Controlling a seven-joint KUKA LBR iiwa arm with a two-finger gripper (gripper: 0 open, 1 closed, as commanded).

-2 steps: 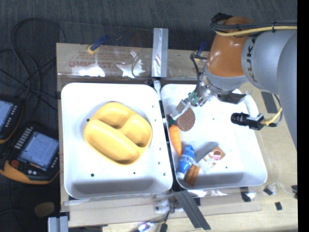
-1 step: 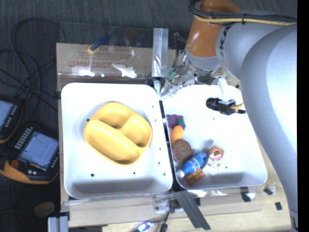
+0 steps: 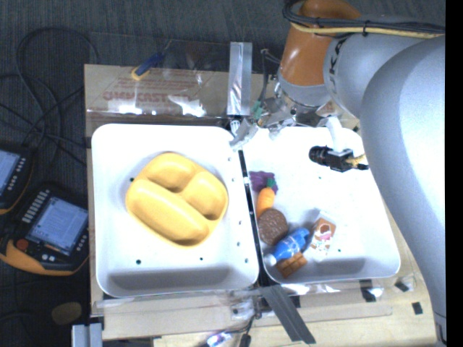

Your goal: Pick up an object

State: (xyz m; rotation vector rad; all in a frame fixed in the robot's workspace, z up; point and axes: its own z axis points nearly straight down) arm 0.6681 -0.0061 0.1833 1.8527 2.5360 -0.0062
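Table (image 3: 98,100) bearing two white bins, tool (image 3: 244,131) at the far end of their shared rim

Whether the tool is open or closed cannot be told. A yellow lump (image 3: 176,197) sits in the left bin (image 3: 116,266). A carrot (image 3: 266,197), brown disc (image 3: 273,225) and blue bottle (image 3: 288,246) lie in the right bin (image 3: 376,223) by its left wall.

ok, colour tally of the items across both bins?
Yellow lump: 1
Purple piece: 1
Orange carrot: 1
Brown disc, brown chunk: 2
Blue bottle: 1
White carton: 1
Total: 7
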